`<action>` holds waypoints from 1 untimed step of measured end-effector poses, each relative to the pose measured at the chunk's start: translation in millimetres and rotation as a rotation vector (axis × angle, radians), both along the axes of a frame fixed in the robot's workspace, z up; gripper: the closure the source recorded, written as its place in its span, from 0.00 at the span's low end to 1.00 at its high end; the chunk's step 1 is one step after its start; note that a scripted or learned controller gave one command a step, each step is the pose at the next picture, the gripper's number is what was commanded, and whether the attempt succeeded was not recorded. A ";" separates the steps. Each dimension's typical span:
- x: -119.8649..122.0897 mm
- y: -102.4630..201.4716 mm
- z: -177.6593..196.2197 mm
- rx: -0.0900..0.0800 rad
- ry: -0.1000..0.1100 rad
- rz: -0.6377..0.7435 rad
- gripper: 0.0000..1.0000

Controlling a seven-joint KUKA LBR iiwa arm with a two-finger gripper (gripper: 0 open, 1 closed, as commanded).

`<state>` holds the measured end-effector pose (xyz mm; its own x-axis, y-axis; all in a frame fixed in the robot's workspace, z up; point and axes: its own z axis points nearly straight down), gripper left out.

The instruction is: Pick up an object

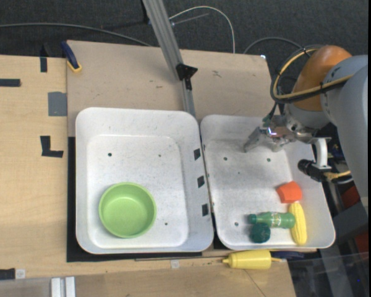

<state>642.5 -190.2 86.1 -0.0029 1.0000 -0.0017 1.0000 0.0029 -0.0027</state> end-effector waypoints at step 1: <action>1.0 0.5 12.7 0.000 -0.002 0.001 1.00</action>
<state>643.5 -189.7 98.8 -0.0044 1.0000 -0.0020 1.0000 0.0044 -0.0012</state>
